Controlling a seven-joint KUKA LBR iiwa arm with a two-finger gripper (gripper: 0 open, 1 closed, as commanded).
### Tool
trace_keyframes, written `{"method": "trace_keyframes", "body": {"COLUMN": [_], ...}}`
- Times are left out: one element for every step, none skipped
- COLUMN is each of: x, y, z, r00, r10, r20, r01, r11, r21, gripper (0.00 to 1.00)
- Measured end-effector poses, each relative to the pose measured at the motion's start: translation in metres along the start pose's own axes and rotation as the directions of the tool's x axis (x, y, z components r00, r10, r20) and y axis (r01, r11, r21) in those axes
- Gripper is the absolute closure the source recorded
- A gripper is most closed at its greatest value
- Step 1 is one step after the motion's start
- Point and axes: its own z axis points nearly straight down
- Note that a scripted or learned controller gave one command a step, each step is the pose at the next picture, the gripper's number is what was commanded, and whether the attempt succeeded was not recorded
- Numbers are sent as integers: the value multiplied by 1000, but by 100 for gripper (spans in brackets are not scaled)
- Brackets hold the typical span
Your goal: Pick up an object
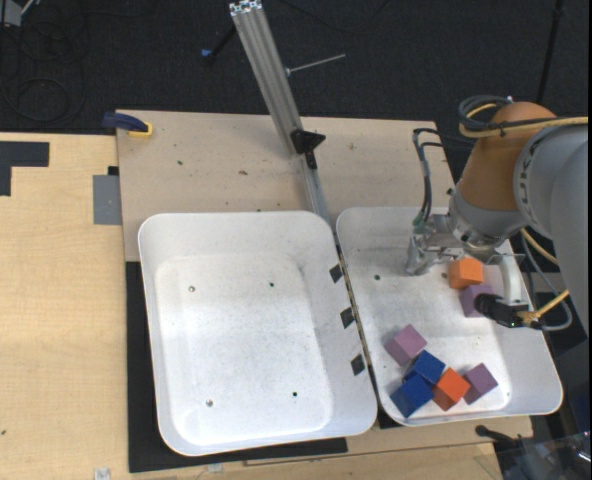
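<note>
Right bin (371, 238), far end: the arm (536, 178) comes in over the right rim, and the gripper (421, 258) hangs low over the bin floor near the far wall. Gripper open or closed: cannot tell, since the metal at the tip is a grey blur against the white floor. Nothing visibly held in it. The likeliest pick is the orange cube (466, 271), which sits on the floor of the right bin just beside the gripper, on the side toward the right rim and a shade nearer the near wall. They look close enough to touch, but I would not swear to it. The cube appears about as wide as long, so no long axis to line up with; any square approach should serve, in my judgement. The move seems to turn on a short sideways shift toward the right rim, then down. A purple block (471, 300) lies just past the orange cube toward the near wall, partly behind a black fitting on the arm. In the near end of the right bin is a cluster, well apart from the gripper: pale purple block (407, 344), two blue blocks (428, 366) touching, second orange block (450, 388), dark purple block (481, 380). No labels, brands or writing readable anywhere.
</note>
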Motion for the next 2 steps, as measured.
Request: {"method": "trace_keyframes", "body": {"x": [1, 7], "y": [1, -6], "z": [-64, -119], "r00": [1000, 1000], "r10": [-3, -5], "r20": [2, 1], "r01": [3, 5], "r11": [1000, 1000], "r21": [-8, -8], "gripper": [100, 100]}}
